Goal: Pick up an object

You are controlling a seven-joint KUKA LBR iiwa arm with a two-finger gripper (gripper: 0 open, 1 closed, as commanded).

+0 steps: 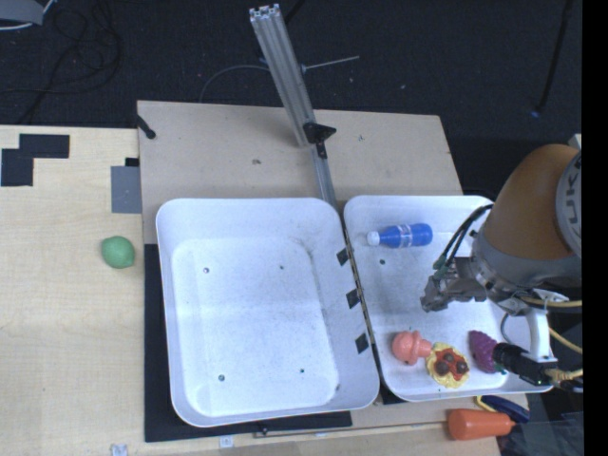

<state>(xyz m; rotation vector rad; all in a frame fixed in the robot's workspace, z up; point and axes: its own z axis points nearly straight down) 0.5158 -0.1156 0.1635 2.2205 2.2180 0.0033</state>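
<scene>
- Over the right bin (pixel 380 218), your gripper (pixel 439 295) hovers; you can't tell its state.
- Beneath it: blue bottle (pixel 401 236), pink toy (pixel 410 347), purple grapes (pixel 483 350).

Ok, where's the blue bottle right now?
In the camera view, the blue bottle lies on its side near the far edge of the right-hand bin, white cap toward the divider, just up-left of the gripper.
</scene>
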